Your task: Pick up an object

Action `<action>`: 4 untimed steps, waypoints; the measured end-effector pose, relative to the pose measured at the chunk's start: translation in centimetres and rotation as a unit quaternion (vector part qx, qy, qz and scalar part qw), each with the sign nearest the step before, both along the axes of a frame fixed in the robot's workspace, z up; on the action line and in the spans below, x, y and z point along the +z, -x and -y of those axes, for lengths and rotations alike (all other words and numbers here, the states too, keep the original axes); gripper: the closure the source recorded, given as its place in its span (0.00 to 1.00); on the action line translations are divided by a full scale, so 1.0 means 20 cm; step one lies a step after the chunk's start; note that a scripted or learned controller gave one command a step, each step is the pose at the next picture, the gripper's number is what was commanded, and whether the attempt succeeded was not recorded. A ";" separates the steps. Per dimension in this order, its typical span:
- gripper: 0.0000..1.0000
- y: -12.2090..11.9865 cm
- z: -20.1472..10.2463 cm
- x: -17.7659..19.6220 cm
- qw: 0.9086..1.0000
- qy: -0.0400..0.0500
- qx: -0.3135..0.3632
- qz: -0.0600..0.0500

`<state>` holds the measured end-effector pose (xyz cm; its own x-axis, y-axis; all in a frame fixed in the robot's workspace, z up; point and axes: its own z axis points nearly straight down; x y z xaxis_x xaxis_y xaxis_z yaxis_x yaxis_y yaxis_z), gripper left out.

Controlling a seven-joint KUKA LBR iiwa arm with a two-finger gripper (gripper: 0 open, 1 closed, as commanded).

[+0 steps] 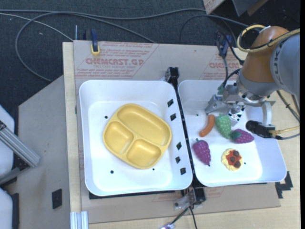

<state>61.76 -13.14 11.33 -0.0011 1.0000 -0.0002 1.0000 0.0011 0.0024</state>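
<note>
The claw hangs low in the right bin, directly above the green toy; whether it is wide or narrow cannot be told; an orange carrot lies just left of the green toy, two purple grape bunches and a small pizza toy nearby; a yellow divided plate rests in the left bin on the tabletop.

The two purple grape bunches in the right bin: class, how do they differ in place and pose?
The lower grape bunch lies near the bin's left wall, running lengthwise up and down the view; the upper grape bunch lies crosswise, further right, beside the green toy. The lower one lies apart from the other toys; the upper one touches the green toy. Both are purple and knobbly.
</note>
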 end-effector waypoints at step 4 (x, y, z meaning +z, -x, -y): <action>1.00 0.02 0.03 0.74 1.000 0.000 0.000 0.001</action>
<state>61.32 -13.80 26.12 -0.0008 1.0000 -0.0008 1.0000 0.0008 0.0042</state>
